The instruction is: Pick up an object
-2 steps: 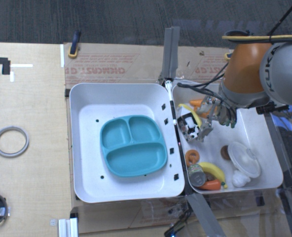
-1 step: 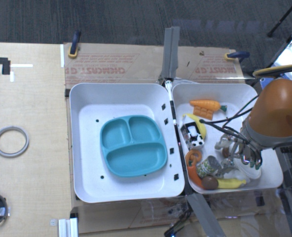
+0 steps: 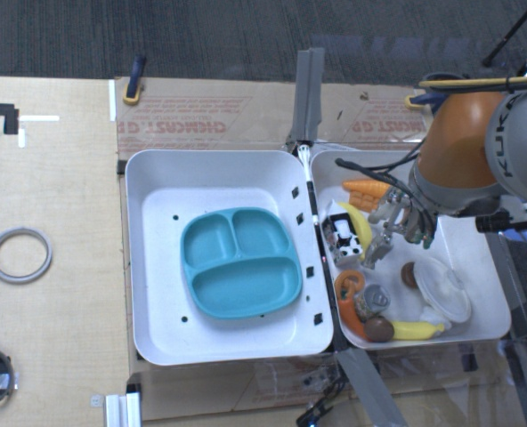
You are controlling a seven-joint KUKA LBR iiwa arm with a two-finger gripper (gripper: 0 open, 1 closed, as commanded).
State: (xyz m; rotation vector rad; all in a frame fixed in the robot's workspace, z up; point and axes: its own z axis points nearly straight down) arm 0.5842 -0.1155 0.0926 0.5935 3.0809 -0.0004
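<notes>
White plastic forms both shallow bins on the pale wooden tabletop (image 3: pixel 50 176): the left bin (image 3: pixel 148 238) carries a turquoise three-compartment plastic plate (image 3: pixel 241 261) at its centre, and the right bin (image 3: pixel 495 314) holds a scatter of small things. The grey arm with its orange band (image 3: pixel 464 140) comes in from three o'clock and bends down over the right bin, its hand (image 3: pixel 379 243) hanging over the bin's upper-left part, pointing toward seven o'clock. Whether the hand is open or closed cannot be told from this view, and nothing can be seen caught in it. Just beside the hand at nine o'clock lies a yellow banana-shaped toy (image 3: pixel 359 223), and next to that, toward the bin's left wall, a small black-and-white boxy object (image 3: pixel 342 237). At twelve o'clock from the hand sits an orange carrot-shaped toy (image 3: pixel 367 189). Toward six o'clock of the hand, near the bin's lower-left corner, are an orange ring-like piece (image 3: pixel 349 286), a grey lumpy object (image 3: pixel 371 301) and a brown rounded object (image 3: pixel 379 329), with a second yellow banana-shaped toy (image 3: pixel 417 330) along the bottom wall. A small dark brown round piece (image 3: pixel 409 276) and a clear plastic cup-like item (image 3: pixel 446 294) lie at four o'clock from the hand. Far off at nine o'clock, on the bare tabletop, rests a grey tape ring (image 3: pixel 20 254).
</notes>
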